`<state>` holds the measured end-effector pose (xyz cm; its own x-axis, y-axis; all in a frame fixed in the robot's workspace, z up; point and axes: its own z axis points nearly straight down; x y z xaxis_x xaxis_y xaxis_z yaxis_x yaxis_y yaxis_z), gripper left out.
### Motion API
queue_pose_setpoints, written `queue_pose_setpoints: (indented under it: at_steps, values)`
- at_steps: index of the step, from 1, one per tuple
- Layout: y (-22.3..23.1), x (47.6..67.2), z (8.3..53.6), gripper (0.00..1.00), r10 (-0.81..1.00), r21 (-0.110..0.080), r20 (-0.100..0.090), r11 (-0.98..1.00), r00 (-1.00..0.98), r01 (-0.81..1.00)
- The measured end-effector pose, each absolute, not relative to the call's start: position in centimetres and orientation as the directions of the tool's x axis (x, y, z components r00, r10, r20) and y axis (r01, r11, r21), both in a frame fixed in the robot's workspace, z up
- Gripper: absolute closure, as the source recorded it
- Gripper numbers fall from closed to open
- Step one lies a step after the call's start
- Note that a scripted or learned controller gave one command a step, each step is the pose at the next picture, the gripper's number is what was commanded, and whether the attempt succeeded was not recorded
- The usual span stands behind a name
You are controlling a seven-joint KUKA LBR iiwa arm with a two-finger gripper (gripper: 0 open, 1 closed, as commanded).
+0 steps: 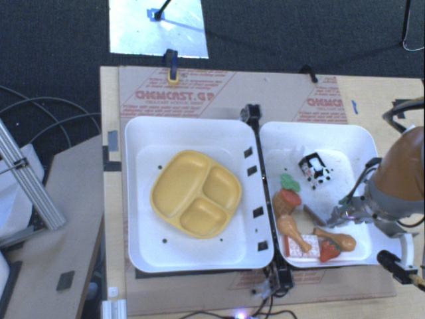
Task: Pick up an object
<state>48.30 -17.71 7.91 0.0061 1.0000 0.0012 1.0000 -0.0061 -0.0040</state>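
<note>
Gripper (346,211) low over the right bin (358,138), just above the toy food pile; whether it is wide or narrow cannot be told. Chicken drumstick (292,230), carrot-like piece (337,238) and strawberry (330,250) lie by the bin's near wall. Black-and-white die (315,167) sits apart. Yellow divided tray (196,193) occupies the left bin (143,244).

Grey arm with orange band reaching in from the right, wrist angled down-left, gripper (340,212) low, tips pointing left
</note>
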Motion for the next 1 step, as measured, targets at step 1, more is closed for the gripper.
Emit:
queue_pose_setpoints:
  at_steps: [1]
  values:
    - [-17.54, 48.68, 8.42, 0.0, 1.0, 0.002, 0.0, 0.001, -0.001, 1.0]
